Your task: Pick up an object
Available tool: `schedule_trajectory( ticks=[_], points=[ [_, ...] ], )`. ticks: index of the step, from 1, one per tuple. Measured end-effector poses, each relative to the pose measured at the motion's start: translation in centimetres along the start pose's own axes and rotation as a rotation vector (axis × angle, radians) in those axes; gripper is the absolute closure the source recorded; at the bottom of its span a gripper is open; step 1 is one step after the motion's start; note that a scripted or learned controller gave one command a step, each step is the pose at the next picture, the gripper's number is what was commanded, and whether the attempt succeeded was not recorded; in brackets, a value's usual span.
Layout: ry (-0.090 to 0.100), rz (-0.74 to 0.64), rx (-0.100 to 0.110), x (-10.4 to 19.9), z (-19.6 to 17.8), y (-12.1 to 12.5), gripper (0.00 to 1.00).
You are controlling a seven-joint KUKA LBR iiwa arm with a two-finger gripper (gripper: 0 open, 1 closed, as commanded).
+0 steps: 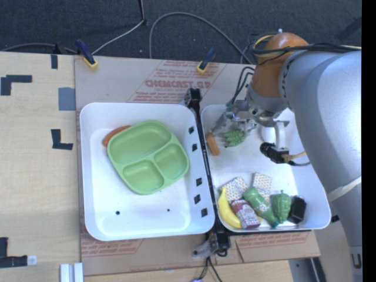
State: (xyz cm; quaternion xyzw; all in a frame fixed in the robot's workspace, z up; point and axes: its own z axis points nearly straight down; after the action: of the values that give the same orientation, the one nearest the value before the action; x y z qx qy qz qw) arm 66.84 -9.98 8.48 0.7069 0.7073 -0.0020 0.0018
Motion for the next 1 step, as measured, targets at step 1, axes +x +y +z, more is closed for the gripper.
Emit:
schedule_trajectory(
  ticks=[1],
  points=[
    [0.003,-0.002,-0.003,-0.3,-0.03,-1.18,0.0]
  ],
)
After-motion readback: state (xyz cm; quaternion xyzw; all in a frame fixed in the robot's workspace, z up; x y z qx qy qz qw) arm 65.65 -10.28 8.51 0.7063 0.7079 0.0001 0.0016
